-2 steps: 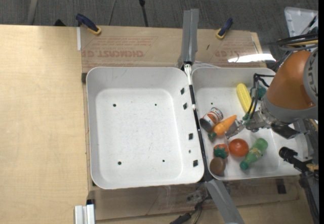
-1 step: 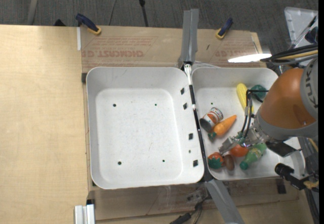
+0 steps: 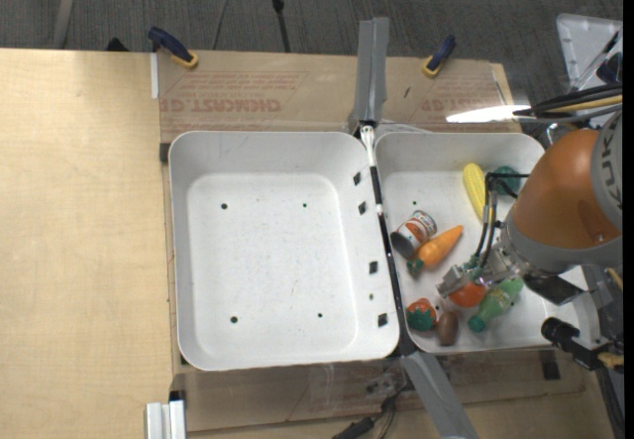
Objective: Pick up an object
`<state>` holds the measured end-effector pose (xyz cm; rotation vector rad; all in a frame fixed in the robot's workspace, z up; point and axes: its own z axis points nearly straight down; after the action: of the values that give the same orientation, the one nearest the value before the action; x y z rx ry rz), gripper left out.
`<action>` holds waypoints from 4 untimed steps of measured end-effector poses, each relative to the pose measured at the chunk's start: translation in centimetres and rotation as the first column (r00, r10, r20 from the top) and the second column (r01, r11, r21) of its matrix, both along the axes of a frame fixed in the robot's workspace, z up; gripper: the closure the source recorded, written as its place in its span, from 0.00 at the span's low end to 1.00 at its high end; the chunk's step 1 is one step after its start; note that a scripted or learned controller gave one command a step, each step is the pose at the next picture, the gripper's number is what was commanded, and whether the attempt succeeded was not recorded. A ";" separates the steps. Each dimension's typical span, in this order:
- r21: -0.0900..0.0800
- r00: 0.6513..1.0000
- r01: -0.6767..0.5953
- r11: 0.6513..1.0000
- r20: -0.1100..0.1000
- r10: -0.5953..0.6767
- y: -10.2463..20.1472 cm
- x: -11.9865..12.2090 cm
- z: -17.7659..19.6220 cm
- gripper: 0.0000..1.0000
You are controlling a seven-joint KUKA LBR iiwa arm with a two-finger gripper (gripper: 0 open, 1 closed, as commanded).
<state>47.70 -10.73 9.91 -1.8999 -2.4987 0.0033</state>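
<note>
The right bin point(image 3: 436, 152) holds several small toys. A yellow corn cob point(image 3: 475, 188) lies near its back. A small can point(image 3: 417, 227) and an orange carrot point(image 3: 442, 243) lie in the middle. My gripper point(image 3: 464, 278) is low over the front of this bin, just past the carrot. Right under and beside it are a red-orange piece point(image 3: 467, 295) and a green bottle point(image 3: 496, 300). An orange and green toy point(image 3: 421, 313) and a brown piece point(image 3: 448, 328) lie by the front wall. The arm's orange band point(image 3: 570, 194) hides the bin's right side.
The left bin point(image 3: 183, 229) stands beside the right one, with a black hinge strip point(image 3: 376, 229) between them. Cardboard point(image 3: 258, 95) lies behind the bins, held by two clamps point(image 3: 173, 46). A wooden bench top point(image 3: 79, 229) stretches to the left.
</note>
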 end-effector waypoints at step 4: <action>-0.001 0.990 0.139 0.990 0.000 -0.139 1.0 3.3 4.1 0.00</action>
<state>50.97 -9.69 13.98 -2.0700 -2.3600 0.0053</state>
